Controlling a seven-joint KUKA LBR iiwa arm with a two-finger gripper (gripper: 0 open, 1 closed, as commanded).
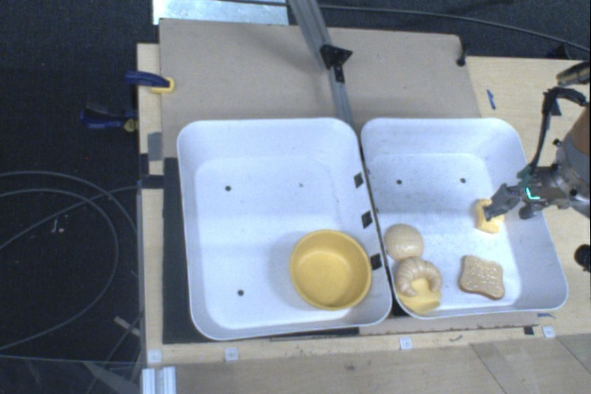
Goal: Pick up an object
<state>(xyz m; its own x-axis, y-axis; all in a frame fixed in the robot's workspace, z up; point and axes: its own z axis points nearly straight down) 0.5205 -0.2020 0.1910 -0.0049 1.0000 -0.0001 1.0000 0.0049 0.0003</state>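
Observation:
In the right bin, a small yellow piece lies near the right wall. My gripper reaches in from the right edge and sits right at the piece's upper side, partly covering it. Whether it grips the piece I cannot tell. A round pale bun rests near the divider. Below the bun a croissant lies on a yellow item. A slice of toast lies at the front right. The left bin holds a yellow bowl at its front right.
A slanted metal pole crosses the cardboard backing behind the bins and ends near the divider. Blue clamps grip the bench's left edge. Cables lie on the dark floor at the left.

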